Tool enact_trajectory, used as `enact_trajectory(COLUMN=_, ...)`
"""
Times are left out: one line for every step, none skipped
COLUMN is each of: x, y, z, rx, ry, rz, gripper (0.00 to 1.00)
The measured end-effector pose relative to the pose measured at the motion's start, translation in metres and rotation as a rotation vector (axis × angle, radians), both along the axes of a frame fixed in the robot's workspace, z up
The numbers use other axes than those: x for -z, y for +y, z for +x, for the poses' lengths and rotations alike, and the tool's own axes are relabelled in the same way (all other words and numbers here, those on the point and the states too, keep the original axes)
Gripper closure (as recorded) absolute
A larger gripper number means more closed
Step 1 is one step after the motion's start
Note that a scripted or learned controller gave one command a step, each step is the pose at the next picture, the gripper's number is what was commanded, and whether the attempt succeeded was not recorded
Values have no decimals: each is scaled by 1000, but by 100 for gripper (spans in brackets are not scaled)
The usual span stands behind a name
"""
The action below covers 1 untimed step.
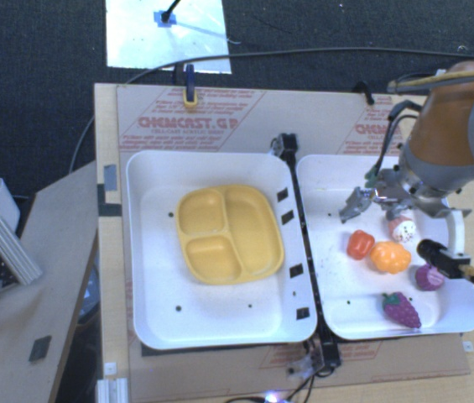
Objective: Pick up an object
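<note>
Left of the gripper (362, 204), whose fingers look like dull grey metal, the left bin (148, 250) is smooth white plastic with a soft sheen, and the tray (228, 233) in it is matt yellow plastic. The right bin (337, 313) under the gripper has the same smooth white finish. Just below the gripper, the orange pepper (360, 244) and the pumpkin (391, 257) look like glossy plastic; the grapes (401, 309) farther below are bumpy and duller. The arm (446, 133) above has a smooth orange shell.

Yellow divided tray (229, 234) in the left white bin (154, 193).
</note>
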State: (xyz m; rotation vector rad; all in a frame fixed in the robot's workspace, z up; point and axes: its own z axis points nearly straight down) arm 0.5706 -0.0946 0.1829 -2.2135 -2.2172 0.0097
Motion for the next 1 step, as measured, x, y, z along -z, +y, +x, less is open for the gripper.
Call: enact_trajectory(x=-6, y=0, z=3, rx=-2, ry=-12, rz=-2, gripper=0)
